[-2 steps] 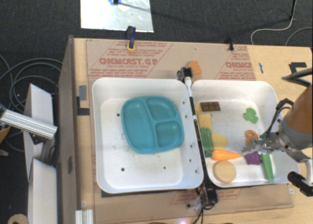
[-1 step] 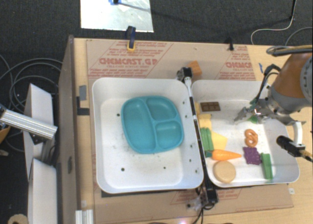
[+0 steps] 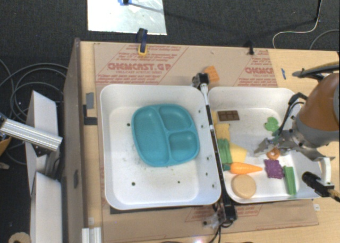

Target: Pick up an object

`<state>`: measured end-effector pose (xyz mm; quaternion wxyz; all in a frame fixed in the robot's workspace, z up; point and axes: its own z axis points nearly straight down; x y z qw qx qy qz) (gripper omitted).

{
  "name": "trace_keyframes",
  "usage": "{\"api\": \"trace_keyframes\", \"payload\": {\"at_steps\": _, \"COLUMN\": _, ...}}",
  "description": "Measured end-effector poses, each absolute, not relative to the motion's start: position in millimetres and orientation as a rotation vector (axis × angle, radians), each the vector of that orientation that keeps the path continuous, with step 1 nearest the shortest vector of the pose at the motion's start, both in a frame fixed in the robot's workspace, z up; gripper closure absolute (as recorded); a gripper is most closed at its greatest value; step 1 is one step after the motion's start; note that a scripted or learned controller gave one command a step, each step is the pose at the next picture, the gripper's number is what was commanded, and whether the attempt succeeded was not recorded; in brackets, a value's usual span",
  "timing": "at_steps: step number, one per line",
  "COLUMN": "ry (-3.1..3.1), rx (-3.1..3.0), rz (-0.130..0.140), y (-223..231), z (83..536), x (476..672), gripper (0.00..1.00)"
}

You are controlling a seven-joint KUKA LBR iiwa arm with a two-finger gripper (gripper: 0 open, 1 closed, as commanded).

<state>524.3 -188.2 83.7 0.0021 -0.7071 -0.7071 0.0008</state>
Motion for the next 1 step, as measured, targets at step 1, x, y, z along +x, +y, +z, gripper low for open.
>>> {"api": "trace_keyframes", "payload": {"at_steps": 1, "ry": -2.218, "rx": -2.224, "rz": 0.002, "y": -208.1, "z": 84.0, "x": 484.5, "gripper": 0.0}}
